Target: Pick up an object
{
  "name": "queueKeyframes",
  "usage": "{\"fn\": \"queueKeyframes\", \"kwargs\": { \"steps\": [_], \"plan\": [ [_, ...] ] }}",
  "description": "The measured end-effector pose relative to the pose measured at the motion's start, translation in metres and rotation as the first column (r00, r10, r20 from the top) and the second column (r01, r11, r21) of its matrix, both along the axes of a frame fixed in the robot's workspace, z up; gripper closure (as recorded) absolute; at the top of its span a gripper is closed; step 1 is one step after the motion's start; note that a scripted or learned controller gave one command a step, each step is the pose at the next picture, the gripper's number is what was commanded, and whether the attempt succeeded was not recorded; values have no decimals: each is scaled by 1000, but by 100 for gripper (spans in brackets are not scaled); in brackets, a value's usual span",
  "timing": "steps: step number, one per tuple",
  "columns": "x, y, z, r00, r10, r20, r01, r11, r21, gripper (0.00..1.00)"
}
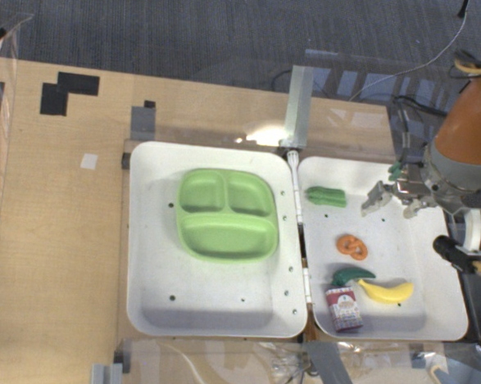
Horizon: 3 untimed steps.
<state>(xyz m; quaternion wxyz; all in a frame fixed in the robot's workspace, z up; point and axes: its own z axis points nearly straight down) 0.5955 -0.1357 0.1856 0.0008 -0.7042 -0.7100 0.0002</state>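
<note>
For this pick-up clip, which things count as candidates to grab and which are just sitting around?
Candidates, in the right bin under the gripper:
green pickle
orange pretzel
banana
dark green item
small red carton

Lying about:
green divided plate in the left bin

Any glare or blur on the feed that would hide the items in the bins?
Camera view: a bright glare patch sits on the bench above the left bin; soft shadow darkens that bin's near edge; banana and pretzel read sharp; the tool looks slightly soft.
</note>
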Motion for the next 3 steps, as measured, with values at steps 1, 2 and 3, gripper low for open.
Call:
{"fn": "queueKeyframes", "kwargs": {
  "steps": [1, 2, 3],
  "plan": [
    [-16, 10, -94, 975, 220, 11, -220, 975, -3, 0],
    [-35, 15, -36, 981, 193, 8, -193, 981, -2, 0],
    [-51, 41, -93, 956, 292, 19, -292, 956, -9, 0]
  ]
}}
